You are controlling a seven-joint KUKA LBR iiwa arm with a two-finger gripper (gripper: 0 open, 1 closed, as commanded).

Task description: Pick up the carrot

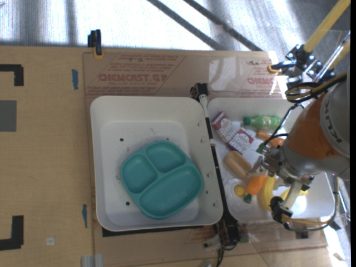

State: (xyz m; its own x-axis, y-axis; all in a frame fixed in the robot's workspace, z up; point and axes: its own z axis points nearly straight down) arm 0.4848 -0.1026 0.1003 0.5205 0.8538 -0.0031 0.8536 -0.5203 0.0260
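Down in the right bin [325,204], the gripper [260,174] touches the carrot [255,184]; its grip cannot be told.

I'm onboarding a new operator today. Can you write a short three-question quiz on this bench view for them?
1. True or false: the teal divided plate lies in the right bin.
2. Which thing lies nearest the end effector? A) green bottle B) carrot C) black clamp
3. Fill in: the arm's band above the wrist is coloured ____.

Key
1. False: it lies in the left bin.
2. B: the carrot lies right beside it, next to a yellow banana.
3. Orange.
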